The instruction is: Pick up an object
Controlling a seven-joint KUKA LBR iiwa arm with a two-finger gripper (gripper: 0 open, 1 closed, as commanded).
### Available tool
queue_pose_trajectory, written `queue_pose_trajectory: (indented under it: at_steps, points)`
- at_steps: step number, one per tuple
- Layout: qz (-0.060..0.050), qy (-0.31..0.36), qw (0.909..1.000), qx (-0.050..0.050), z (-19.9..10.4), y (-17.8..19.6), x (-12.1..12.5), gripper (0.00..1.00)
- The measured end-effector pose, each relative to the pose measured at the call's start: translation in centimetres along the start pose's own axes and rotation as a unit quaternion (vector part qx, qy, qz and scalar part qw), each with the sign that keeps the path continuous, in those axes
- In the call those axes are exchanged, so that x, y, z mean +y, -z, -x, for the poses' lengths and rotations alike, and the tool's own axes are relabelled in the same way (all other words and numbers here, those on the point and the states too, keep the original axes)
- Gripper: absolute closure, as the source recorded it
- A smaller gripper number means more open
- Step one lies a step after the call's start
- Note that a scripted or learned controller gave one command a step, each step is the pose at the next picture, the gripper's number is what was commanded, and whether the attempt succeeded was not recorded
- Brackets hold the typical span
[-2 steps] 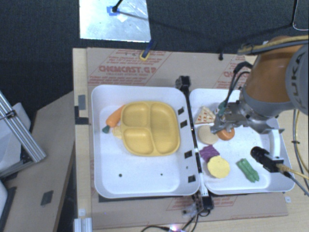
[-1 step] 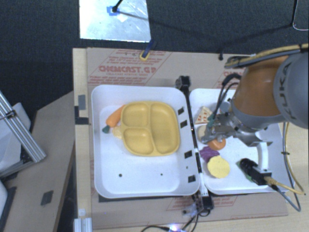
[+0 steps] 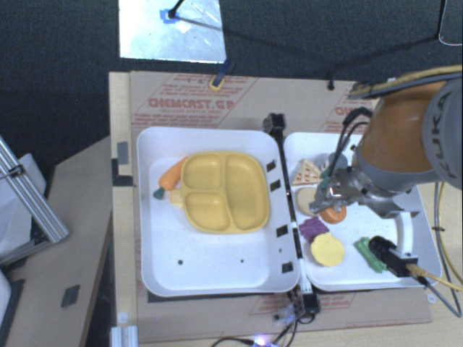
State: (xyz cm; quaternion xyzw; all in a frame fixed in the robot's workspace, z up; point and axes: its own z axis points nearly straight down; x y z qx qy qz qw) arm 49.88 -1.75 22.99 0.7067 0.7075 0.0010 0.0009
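Bench sheet (image 3: 195, 101) reads CHEMCAST GP, tool (image 3: 327, 199)

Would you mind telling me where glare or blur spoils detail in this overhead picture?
In the camera view, the silver sheet at top is washed out by glare; the white bins are bright with faint shadows; the gripper is blurred and dark beneath the arm, and the yellow tray is sharp.
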Motion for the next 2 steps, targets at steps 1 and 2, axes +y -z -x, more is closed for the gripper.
queue_pose_trajectory:
  at_steps: [1,2]
  points:
    - [0.0,0.002,1.0,0.0,-0.6,0.4,0.8,1.0]
    - [-0.001,0.0,1.0,0.0,0.9,-0.3,1.2,1.0]
